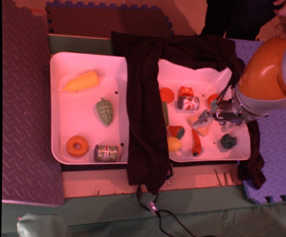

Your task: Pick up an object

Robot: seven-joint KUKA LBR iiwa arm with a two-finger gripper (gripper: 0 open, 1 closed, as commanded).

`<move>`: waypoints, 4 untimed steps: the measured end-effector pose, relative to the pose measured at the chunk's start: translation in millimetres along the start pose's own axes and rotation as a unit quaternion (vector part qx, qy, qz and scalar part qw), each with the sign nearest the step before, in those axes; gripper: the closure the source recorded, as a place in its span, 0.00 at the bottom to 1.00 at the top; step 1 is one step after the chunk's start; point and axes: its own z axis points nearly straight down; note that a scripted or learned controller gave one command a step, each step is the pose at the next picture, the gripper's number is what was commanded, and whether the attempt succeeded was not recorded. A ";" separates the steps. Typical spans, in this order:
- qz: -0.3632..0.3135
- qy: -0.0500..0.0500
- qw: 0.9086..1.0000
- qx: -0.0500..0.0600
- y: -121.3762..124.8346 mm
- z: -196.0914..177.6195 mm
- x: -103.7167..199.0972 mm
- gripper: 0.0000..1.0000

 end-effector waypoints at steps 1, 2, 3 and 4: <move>0.001 0.001 1.000 0.003 -3.0 62.3 -3.1 0.00; 0.000 0.001 1.000 0.002 -2.8 104.9 0.4 0.00; 0.001 -0.001 1.000 -0.007 1.5 125.6 -1.7 0.00; 0.003 -0.003 1.000 -0.014 4.7 112.4 -3.6 1.00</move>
